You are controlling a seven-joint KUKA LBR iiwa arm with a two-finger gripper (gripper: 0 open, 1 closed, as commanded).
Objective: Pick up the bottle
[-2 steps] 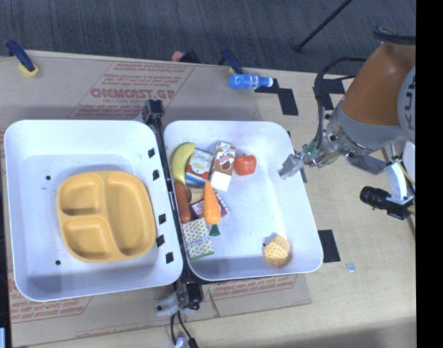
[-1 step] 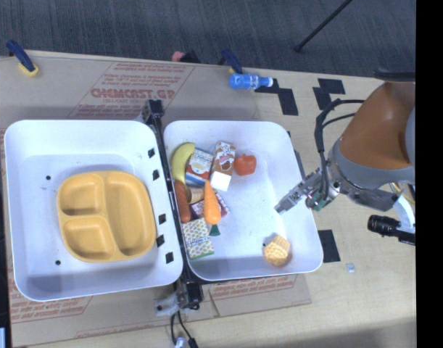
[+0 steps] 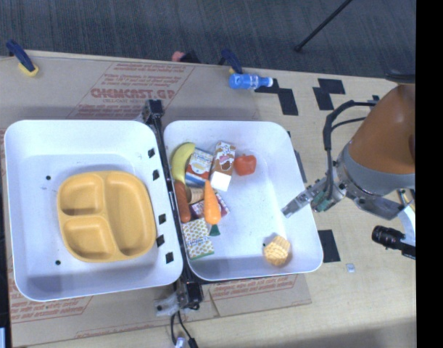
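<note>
Bottle (image 3: 222, 167): brown, white-capped; lying, seemingly, among toys.

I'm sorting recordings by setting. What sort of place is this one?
Probably a robotics lab bench rather than a kitchen: two white bins sit on cardboard clamped to the table, toy food is piled in the right bin, and a robot arm reaches in over black tape marks.
</note>
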